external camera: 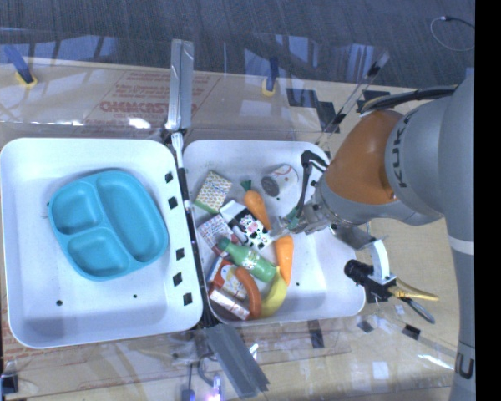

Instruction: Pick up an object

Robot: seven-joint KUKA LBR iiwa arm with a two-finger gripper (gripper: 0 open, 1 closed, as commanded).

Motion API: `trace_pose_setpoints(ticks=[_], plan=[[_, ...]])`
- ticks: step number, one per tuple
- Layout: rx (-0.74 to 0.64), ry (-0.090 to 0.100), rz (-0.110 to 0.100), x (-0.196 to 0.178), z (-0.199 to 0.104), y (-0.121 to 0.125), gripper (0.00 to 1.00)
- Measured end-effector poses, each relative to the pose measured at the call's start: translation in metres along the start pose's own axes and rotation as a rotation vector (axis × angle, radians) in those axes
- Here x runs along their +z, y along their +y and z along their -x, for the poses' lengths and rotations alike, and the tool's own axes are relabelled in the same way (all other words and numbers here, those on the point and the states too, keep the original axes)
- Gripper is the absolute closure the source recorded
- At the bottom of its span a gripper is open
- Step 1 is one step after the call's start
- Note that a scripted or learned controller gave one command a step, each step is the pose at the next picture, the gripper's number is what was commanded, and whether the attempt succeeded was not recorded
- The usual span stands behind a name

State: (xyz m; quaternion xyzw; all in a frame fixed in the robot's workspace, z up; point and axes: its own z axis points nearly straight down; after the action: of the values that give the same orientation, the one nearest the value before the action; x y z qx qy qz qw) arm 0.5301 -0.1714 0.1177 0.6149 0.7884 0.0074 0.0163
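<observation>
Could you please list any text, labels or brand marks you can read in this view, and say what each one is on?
"KU", in dark letters on the grey arm: the visible start of a brand mark.
Red printing on the clear sheet behind the bins: too blurred to read.
Printing on the small packets and the green bottle: too small to read.

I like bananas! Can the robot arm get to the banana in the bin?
Probably yes. The banana lies near the front of the right bin, uncovered on top, and the gripper hangs over that same bin.
</observation>
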Motion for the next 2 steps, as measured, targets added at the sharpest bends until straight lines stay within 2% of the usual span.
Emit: trace_pose_setpoints(ticks=[1,2], plan=[[0.143,0.013,-0.035,-0.0068,0.0348,0.0202,1.00],[0.144,0.013,-0.035,-0.0068,0.0349,0.0201,0.00]])
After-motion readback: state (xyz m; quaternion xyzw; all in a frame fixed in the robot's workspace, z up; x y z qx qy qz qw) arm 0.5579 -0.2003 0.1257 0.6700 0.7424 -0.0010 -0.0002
